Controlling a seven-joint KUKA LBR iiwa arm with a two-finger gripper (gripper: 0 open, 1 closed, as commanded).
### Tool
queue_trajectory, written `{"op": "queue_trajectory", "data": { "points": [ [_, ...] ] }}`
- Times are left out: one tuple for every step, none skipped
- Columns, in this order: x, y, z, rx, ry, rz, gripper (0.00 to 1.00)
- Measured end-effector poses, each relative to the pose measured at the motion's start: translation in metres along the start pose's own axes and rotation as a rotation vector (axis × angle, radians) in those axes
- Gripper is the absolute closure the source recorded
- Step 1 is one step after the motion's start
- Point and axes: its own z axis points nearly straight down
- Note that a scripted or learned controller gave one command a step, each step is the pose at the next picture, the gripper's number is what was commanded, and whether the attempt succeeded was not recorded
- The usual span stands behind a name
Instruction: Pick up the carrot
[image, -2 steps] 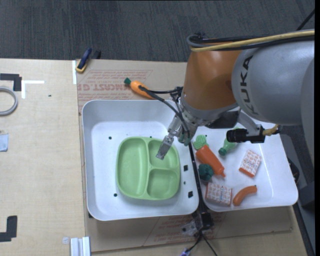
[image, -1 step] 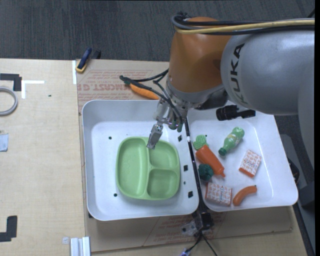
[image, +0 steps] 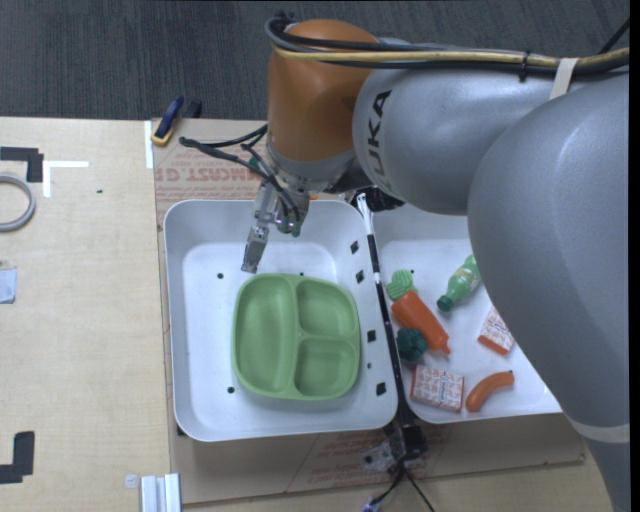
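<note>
At the near end of the right bin (image: 540, 405) lie a small red-and-white patterned box (image: 438, 387) and, just beside it, an orange-red sausage-shaped toy (image: 488, 389). A little farther in, the carrot (image: 416, 312) lies slantwise against that bin's left wall, its green top toward the far side and its orange body pointing toward the near right; a dark green broccoli-like piece (image: 411, 343) touches its near end. To the right of the carrot a second small red-and-white packet (image: 496, 332) sits near the arm's grey body, and a green bottle (image: 460, 283) lies tilted farther back. In the left bin (image: 200, 300) a pale green divided plate (image: 297, 337) with three compartments rests toward the near side. Beyond the plate's far left corner, the tool (image: 252, 256) hangs over the bare white floor of that bin, well apart from the carrot; its fingers look drawn close together with nothing between them. Above it rises the orange band (image: 310, 90) of the arm. Farthest off, on the pale wooden surface (image: 80, 330), a blue-and-yellow object (image: 167, 120) lies near the back edge.
</note>
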Motion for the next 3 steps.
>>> {"op": "queue_trajectory", "data": {
  "points": [
    [0.0,0.013,0.02,0.001,0.001,0.095,0.0],
    [0.002,0.005,0.053,0.002,0.002,0.338,0.0],
    [0.014,0.02,0.064,0.003,0.002,0.522,0.0]
  ]
}}
